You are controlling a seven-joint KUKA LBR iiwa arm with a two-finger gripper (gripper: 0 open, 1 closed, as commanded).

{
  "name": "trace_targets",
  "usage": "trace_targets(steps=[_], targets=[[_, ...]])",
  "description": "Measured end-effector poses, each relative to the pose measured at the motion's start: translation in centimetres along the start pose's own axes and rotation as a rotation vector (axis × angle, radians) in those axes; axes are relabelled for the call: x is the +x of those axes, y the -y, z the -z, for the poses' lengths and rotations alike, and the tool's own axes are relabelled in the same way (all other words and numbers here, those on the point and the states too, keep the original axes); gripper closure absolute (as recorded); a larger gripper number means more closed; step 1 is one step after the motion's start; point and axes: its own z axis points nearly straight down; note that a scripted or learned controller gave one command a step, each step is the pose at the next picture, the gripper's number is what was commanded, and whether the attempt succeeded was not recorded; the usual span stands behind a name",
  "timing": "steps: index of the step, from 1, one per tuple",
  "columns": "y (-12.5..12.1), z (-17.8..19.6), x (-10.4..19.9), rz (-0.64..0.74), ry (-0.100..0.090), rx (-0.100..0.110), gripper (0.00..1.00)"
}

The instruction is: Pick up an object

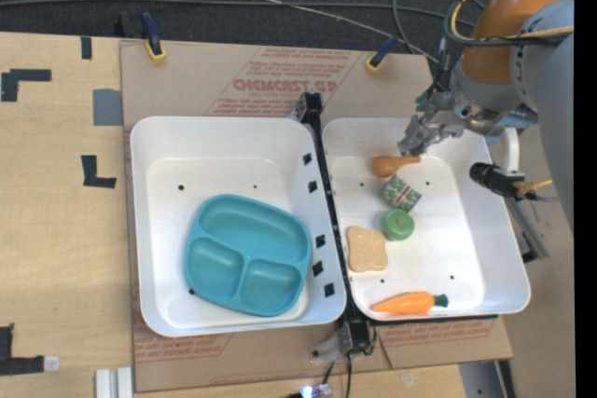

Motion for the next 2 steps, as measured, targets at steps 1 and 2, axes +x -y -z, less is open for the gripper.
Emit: trace_targets(steps=[1,2], targets=[[-0.1,5.4,0.0,-0.001,0.0,-0.001,1.0],[0.6,5.3,5.7,0.003,-0.003,0.005,1.0]])
